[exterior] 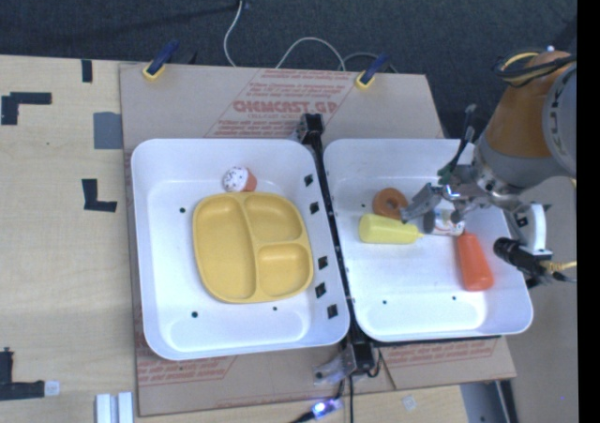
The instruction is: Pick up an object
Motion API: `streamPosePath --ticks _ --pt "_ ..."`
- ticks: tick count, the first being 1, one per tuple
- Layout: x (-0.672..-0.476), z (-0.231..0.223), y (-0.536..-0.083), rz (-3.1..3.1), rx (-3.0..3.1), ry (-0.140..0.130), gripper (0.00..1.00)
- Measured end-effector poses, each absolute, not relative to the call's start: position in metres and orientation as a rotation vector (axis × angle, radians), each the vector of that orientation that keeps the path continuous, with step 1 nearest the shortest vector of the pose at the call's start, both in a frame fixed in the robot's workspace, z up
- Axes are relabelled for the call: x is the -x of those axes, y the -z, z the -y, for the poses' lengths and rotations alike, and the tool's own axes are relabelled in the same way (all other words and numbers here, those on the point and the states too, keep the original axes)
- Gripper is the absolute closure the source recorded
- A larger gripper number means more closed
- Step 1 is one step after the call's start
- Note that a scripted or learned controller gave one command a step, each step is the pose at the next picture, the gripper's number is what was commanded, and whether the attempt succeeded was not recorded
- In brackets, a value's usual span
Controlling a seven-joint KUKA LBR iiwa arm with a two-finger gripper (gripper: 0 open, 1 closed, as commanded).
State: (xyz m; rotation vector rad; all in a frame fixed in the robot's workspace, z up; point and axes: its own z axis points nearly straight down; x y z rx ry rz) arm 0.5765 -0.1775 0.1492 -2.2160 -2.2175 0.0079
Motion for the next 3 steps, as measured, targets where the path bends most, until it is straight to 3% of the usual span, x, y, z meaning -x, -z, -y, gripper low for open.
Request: streamPosePath --ticks 1,2,3 --pt "-0.5806 0.1738 -0.1199 2.239 2.238 0.017 0.0" --pt "-0.5819 0.1743 -0.1155 2.239 2.239 0.017 0.0" --pt "-0.582 0.1744 -0.1246 2.239 2.239 0.015 1.0"
